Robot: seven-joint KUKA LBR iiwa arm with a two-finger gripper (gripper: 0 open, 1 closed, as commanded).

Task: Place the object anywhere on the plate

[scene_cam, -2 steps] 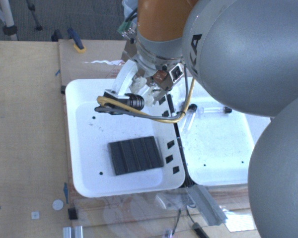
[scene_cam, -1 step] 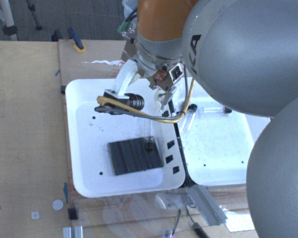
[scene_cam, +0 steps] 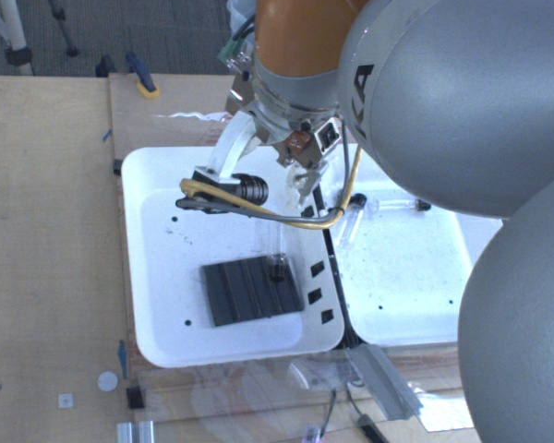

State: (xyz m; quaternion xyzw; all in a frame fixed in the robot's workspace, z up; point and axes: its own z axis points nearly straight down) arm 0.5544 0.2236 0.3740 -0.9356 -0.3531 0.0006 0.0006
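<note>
Item: grey arm with orange band above the wrist, entering from the right and covering the upper right of the view. Item: gripper, hanging below the wrist over the left bin, pale and semi-transparent against the white floor; whether it is open or closed cannot be told, and nothing can be made out as held. Item: yellow cable, looping from a black cylindrical fitting on the wrist assembly across to the seam between the bins. Item: plate, dark, rectangular, ribbed lengthwise, lying flat and slightly skewed in the lower middle of the left bin. Item: small dark object, sitting at the plate's upper right edge, directly beneath the gripper; it appears to rest on the plate, though contact with the gripper cannot be judged. Item: right bin, white, shallow, touching the left bin along a dark seam, partly hidden by the arm. Item: three small black tabs, in a row on the left bin's right wall. Item: wooden bench, bearing both bins, with a blue and yellow clamp near its far edge and a small grey disc near its front left.
</note>
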